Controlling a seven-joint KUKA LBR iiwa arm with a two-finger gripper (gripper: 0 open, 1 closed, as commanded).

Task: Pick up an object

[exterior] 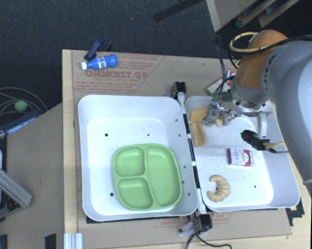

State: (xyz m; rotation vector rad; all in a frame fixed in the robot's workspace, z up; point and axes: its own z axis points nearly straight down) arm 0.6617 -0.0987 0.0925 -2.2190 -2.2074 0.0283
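Observation:
My gripper (pixel 216 118) hangs low over the far left part of the right bin (pixel 284 195), under the arm's orange band. Just left of it lies a pale yellow wedge (pixel 198 116), and a tan block (pixel 197 133) rests along the bin's left wall below that. A red and white packet (pixel 240 157) lies in the middle of the bin, nearer the front than the gripper. A croissant (pixel 219 188) sits at the front. I see nothing between the gripper and the bin floor that it holds.
The left bin (pixel 86 139) holds a green divided plate (pixel 146 176) at its front. A blue and white tube (pixel 99 62) lies on the cardboard bench behind the bins. The arm's grey body covers the right bin's far right side.

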